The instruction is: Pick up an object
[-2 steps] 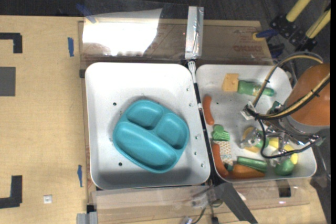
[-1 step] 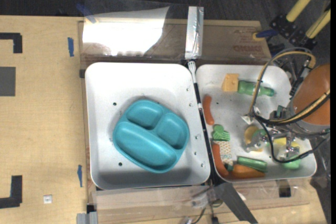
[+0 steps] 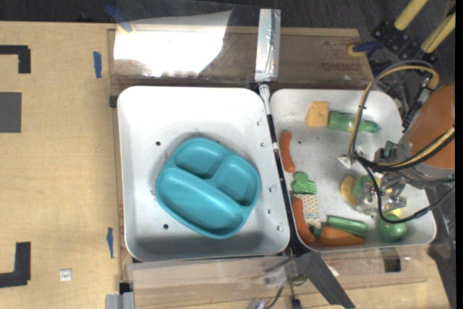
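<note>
The gripper (image 3: 383,193) and its cables are covering part of a yellow item (image 3: 351,189) at the right bin's (image 3: 327,99) four o'clock.

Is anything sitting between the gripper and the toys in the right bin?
Nothing visible blocks it. The gripper is already low in the right bin, right among the toys, with a yellow piece beside it and a green ball just below. Its own cables cross above the bin.

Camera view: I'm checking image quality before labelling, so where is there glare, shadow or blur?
Camera view: strong glare on the clear sheet behind the left bin; soft shadow under the blue plate; the gripper over the right bin is tangled in cables and hard to make out; small toys there look slightly soft.
</note>
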Controlling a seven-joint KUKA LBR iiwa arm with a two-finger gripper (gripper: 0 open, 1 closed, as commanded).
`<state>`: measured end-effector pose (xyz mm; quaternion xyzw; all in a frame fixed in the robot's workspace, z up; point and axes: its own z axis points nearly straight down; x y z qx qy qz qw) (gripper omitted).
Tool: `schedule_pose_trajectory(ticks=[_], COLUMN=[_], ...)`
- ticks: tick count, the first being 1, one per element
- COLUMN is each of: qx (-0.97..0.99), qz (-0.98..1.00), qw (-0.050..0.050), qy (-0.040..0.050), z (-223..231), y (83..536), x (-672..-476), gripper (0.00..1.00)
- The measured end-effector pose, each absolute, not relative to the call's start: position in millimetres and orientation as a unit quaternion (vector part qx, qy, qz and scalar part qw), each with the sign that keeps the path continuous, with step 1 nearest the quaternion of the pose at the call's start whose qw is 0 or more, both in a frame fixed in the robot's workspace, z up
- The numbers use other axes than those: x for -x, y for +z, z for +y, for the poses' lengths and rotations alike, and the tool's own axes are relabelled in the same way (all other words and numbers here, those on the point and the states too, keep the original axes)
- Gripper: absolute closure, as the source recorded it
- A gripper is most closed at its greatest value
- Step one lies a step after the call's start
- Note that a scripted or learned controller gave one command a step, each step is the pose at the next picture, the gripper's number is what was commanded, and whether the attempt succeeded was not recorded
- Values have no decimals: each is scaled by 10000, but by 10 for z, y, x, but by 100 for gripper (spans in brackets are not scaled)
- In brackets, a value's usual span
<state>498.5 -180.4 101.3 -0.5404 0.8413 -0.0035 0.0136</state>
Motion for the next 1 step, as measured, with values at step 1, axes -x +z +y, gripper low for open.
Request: schedule_pose_trajectory(ticks=[1], qx=[6134], qz=[7897], qw=[40], qy=[-10], z=[-1560], y=[1251], x=[-5286], gripper=[100])
